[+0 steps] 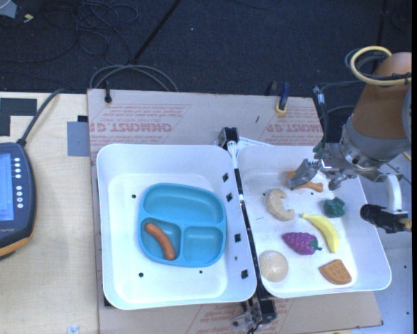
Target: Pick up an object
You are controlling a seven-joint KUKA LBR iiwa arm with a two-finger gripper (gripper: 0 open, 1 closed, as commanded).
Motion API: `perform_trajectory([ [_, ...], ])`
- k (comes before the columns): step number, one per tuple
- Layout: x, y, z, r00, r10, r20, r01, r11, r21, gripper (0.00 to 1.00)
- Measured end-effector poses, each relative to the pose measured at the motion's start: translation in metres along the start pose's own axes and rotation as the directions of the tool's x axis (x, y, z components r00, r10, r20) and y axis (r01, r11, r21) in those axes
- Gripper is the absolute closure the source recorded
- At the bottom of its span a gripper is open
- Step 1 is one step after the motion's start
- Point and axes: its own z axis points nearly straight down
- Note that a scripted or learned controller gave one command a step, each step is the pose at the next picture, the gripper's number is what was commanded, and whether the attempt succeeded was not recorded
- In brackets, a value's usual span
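Carrot-like orange piece point(307, 184) lies in the right bin point(375, 270), directly under the gripper point(319, 175), whose fingers are spread apart on either side of it; nothing is lifted, and whether the fingers touch the piece cannot be told. Just below and to the left of the gripper sits a beige curved piece point(279, 204). Below and slightly right of it lies a dark green piece point(333, 207), with a yellow banana point(324, 230) further down. Beyond that are a purple bunch of grapes point(300, 242), a pale round ball point(273, 265) and an orange-brown wedge point(335, 272), all well apart from the gripper. Far to its left, across the divider, the left bin point(117, 270) holds a blue sectioned tray point(184, 204) with a brown sausage point(160, 240) in one compartment. The grey arm point(379, 117) rises up to the right of the gripper.
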Motion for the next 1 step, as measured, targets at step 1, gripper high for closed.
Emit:
perform_trajectory([
  [1, -0.0013, -0.0022, -0.2297, 1.0, 0.0, 0.005, 0.0, 1.0, -0.019, 0.0],
])
